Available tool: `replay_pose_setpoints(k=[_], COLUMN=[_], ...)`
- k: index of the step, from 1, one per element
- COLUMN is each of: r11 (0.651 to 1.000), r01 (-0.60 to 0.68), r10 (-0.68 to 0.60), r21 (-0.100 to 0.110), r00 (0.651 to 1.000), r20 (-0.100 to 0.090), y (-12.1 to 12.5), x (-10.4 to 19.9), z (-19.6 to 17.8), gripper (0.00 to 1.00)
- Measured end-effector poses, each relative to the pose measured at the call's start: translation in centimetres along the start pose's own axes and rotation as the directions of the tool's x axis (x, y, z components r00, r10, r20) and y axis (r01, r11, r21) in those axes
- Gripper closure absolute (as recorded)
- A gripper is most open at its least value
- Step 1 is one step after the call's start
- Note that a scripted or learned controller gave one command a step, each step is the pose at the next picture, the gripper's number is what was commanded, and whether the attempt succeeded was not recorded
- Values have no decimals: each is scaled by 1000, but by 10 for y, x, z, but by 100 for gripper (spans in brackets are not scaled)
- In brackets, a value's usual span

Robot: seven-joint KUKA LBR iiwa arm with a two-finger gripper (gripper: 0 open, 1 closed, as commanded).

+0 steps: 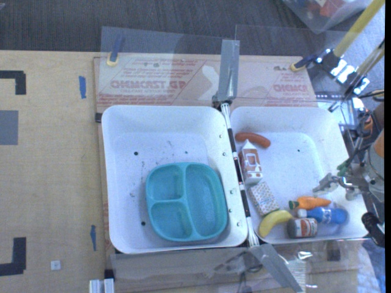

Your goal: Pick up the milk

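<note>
**Milk not yet lifted; gripper at the right bin's far edge**

Left to right, you would have logged the following. The left bin [122, 133] held a teal divided tray [185, 201] and nothing else of note. Behind both bins lay a board [159, 81] with red printing seen mirrored or inverted; I could not read it reliably.

In the right bin [293, 124], the milk [250, 165], a small carton, lay against the left wall beside the divider, just below a sausage [253, 140]. Its label showed brown and white marks, too small to read. Just below it sat a speckled packet [264, 196], then a banana [274, 221], a carrot [313, 202], a blue bottle [327, 215] and a dark can [303, 227] clustered at the lower right.

The gripper [335, 182] hovered near the bin's right wall, well apart from the milk. Its jaws appeared spread and held nothing. By my judgement, the approach, grasp and lift all remained for you to see done.
</note>
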State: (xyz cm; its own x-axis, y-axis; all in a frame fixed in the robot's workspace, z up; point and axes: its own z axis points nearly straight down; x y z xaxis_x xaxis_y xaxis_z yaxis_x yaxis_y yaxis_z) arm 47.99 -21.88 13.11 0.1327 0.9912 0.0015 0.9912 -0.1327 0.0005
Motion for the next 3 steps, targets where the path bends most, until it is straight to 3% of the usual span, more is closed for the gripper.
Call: replay_pose_setpoints(k=[1, 2, 3], r11=[999, 998, 981], r01=[39, -57, -192], r10=[-39, 57, 192], r21=[-1, 4, -1], r00=[999, 998, 981], r20=[3, 1, 3], y=[-5, -4, 68], x=[43, 27, 10], z=[-50, -16, -16], gripper=[0, 0, 0])
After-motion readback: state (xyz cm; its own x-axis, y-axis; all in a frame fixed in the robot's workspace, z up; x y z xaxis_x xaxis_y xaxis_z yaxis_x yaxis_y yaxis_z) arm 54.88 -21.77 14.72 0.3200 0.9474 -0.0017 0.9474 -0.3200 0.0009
